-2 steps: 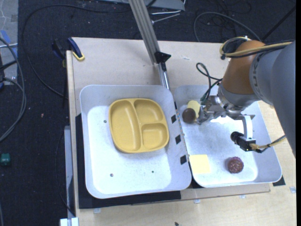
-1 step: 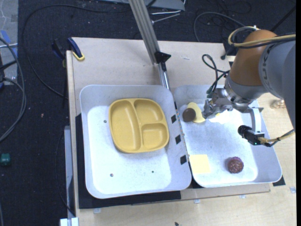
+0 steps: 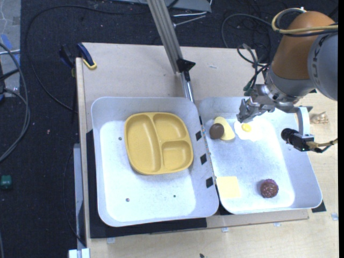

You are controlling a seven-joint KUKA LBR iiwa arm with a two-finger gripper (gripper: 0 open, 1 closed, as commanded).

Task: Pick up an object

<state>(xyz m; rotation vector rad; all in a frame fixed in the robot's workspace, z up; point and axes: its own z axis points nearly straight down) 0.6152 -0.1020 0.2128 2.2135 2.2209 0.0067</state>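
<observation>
In the right bin [image 3: 301, 198] lie several small objects. A brown round piece [image 3: 216, 130] rests against a pale yellow piece [image 3: 228, 131] near the bin's far left corner. Just right of them lies a white fried-egg shape with a yellow centre [image 3: 246, 128]. A pale yellow square slab [image 3: 228, 186] sits at the near left, and a dark red bumpy ball [image 3: 269, 188] lies to its right. My gripper [image 3: 248, 112] hangs low over the far part of this bin, directly above the fried-egg shape, and holds nothing that I can see.
The left bin [image 3: 107, 198] holds a yellow divided plate [image 3: 159, 142]. A slanted metal pole [image 3: 167, 31] rises from behind the bins' shared edge. A black fitting [image 3: 295, 138] with a cable hangs off the arm over the right bin's right side.
</observation>
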